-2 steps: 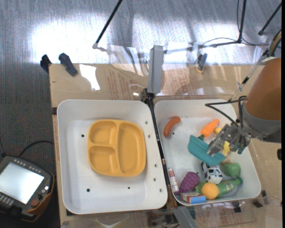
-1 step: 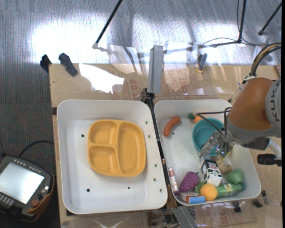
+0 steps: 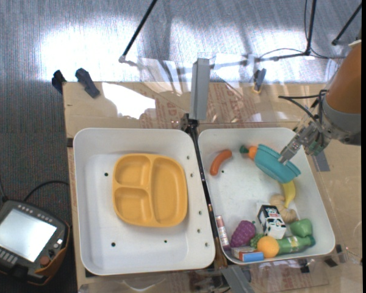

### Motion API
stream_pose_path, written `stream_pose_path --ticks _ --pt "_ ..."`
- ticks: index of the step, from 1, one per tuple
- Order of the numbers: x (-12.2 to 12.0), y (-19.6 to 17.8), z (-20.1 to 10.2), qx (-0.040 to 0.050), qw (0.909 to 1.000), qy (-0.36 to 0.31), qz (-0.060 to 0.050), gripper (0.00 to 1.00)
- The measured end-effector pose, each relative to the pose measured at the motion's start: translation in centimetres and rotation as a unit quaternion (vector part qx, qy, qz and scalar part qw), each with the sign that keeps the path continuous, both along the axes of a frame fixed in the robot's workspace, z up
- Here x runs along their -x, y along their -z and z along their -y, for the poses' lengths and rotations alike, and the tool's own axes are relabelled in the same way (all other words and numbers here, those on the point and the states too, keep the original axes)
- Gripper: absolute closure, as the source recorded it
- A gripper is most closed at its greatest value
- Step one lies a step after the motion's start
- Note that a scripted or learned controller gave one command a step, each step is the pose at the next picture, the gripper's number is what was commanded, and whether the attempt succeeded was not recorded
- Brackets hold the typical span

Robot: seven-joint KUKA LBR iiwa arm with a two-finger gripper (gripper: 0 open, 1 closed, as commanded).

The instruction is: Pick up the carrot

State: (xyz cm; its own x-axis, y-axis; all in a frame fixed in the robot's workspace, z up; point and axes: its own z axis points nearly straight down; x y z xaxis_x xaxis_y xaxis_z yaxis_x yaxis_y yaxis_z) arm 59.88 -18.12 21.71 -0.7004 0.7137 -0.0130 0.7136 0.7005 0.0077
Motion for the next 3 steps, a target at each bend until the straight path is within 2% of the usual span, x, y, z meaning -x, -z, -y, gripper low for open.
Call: stream_pose_path --ticks 1,2,3 --pt "8.2 1.6 -6.0 -0.0033 0.9970 0.077 -0.009 1.00" --pt "7.9 3.5 0.2 -0.0038 0.9892 0.146 -0.009 1.00" --pt "0.0 5.0 2.4 -0.0096 0.9934 0.112 -0.025 1.00"
